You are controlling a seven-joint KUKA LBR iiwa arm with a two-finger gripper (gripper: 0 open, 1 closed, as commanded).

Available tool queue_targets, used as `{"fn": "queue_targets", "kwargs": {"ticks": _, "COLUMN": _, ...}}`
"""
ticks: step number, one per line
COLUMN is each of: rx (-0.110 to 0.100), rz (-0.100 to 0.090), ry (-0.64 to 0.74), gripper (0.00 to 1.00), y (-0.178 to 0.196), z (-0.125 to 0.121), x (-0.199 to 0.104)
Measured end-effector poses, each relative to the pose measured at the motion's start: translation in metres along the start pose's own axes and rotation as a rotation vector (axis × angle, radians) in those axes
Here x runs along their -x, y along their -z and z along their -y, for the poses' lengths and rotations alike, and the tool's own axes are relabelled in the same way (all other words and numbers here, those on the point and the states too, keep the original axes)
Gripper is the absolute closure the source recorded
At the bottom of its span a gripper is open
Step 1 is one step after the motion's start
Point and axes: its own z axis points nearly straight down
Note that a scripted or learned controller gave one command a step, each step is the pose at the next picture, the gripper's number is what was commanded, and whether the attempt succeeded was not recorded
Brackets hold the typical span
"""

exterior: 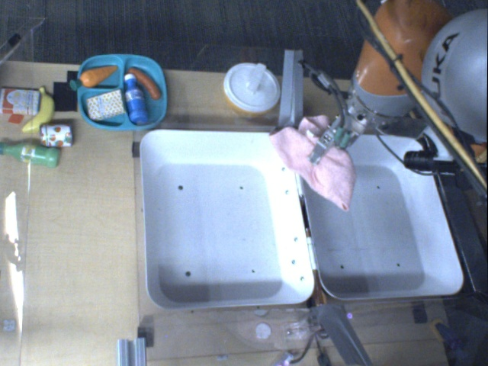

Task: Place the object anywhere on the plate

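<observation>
My gripper [326,145] sits over the far left corner of the right bin [396,273], fingers pinched shut on a pink cloth [324,170]. The cloth hangs from the fingers, bunched at the grip. Its left part drapes across the divide between the two bins, and its lower end droops down and right into the right bin. I can't tell if the low end touches the bin floor.

My arm comes in from the right, orange band [396,33] above the wrist, grey link [457,67] at the far right corner. Cables run along it.

The left bin [221,219] is just beside the right bin, rims touching along the middle.

Beyond the bins, on the bench [69,242]: a white round lidded container [252,88] just past the far right corner of the left bin. Further left there is a blue divided tray [122,90] with toy food in it, an orange carrot-like piece and a blue bottle among them. At the far left edge are a yellow banana [40,110], a small can [56,135] and a green bottle [30,154] lying on its side, close together.
</observation>
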Motion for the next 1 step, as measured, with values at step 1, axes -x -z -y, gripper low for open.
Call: {"fn": "queue_targets", "kwargs": {"ticks": 1, "rx": 0.002, "rz": 0.001, "ry": 0.403, "gripper": 1.00, "y": -0.0005, "z": -0.0336, "x": -0.0318}}
